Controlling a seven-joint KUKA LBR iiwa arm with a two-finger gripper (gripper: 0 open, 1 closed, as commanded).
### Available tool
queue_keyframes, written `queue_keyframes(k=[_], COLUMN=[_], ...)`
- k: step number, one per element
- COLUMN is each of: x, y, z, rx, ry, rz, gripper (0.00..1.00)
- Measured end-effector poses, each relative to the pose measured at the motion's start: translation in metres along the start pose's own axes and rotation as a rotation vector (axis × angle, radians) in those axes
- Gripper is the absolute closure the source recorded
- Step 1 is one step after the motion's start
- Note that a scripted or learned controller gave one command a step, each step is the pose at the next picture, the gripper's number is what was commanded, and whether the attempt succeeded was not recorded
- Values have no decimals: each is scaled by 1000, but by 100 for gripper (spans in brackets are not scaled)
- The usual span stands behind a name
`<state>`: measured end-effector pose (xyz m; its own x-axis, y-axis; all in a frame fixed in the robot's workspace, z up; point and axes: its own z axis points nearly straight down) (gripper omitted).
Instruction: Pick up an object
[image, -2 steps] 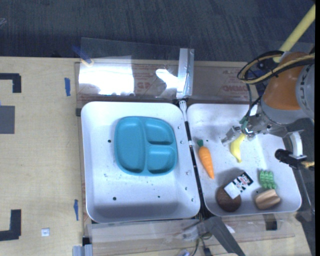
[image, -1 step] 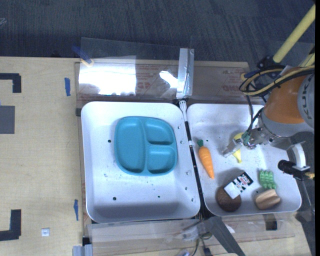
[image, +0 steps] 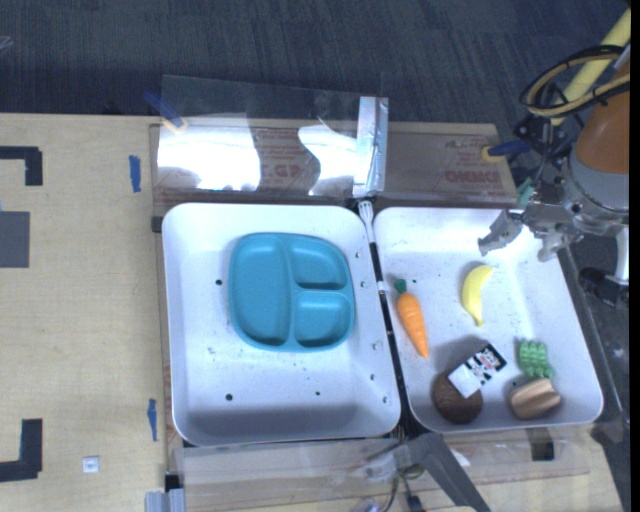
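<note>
In the right bin (image: 440, 235) lie a yellow banana (image: 477, 290), an orange carrot (image: 412, 320), a brown round object (image: 455, 400) with a white and black card (image: 477, 370) resting on it, a small green piece (image: 535, 357) and a tan bread roll (image: 535, 398). My gripper (image: 523, 240) hangs over the far right part of that bin, just above and to the right of the banana. It is open, with its fingers spread and nothing between them.
The left bin (image: 190, 330) holds a blue divided plate (image: 292, 290). A raised rim separates the two bins. A clear plastic panel (image: 260, 140) stands behind the left bin. Yellow and black cables (image: 570, 75) hang at the top right.
</note>
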<state>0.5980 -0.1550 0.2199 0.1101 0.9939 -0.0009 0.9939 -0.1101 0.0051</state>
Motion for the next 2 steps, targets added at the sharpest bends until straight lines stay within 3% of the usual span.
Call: queue_keyframes(k=[1, 2], x=[-12, -7], y=[-36, -68], z=[132, 133], rx=[0, 0], ry=[1, 1], rz=[-51, 16], gripper=[0, 0])
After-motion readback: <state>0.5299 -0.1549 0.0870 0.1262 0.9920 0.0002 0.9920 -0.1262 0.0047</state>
